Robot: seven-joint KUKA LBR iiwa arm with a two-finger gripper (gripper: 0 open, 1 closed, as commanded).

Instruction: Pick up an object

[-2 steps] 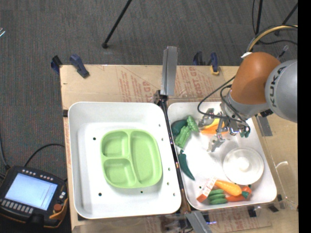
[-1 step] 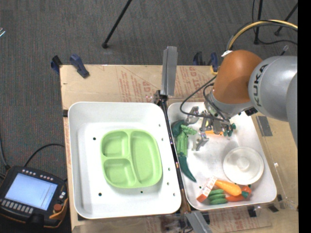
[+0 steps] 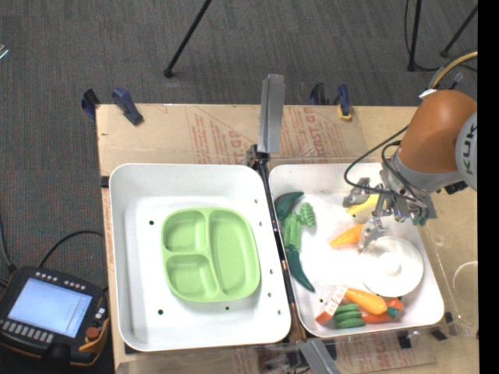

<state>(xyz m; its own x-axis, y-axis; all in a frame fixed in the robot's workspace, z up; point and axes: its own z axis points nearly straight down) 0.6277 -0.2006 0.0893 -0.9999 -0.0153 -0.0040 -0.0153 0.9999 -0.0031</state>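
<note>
Camera view, looking down on the bench. Two white bins sit side by side. The left bin (image 3: 125,209) carries a green divided tray (image 3: 210,254) at centre frame, three compartments, nothing in them. The right bin (image 3: 433,302) holds the loose items: a dark green pepper-like piece (image 3: 287,202) and a green leafy piece (image 3: 295,228) along its left wall, another dark green long piece (image 3: 299,267) below them, a small orange carrot-shaped piece (image 3: 345,238) near the bin's centre, a white round plate (image 3: 394,267) just right of it, a yellow piece (image 3: 360,206) toward the upper right, and a cluster at the lower edge including a larger carrot (image 3: 365,301).

The arm enters from the right of the frame. The gripper (image 3: 368,238) hangs over the right bin, tips just beside the small orange carrot-shaped piece and at the plate's upper left rim. Nothing is visible between the fingers; whether they are spread or closed cannot be told from here.

Assessment: the nearest candidate is the small orange piece. It looks like moulded plastic play food: light, stiff, smooth and liable to slip or roll. Best taken across its thicker middle, fingers straddling the short axis, not the tapered tip. The adjacent plate rim may foul one finger.
</note>
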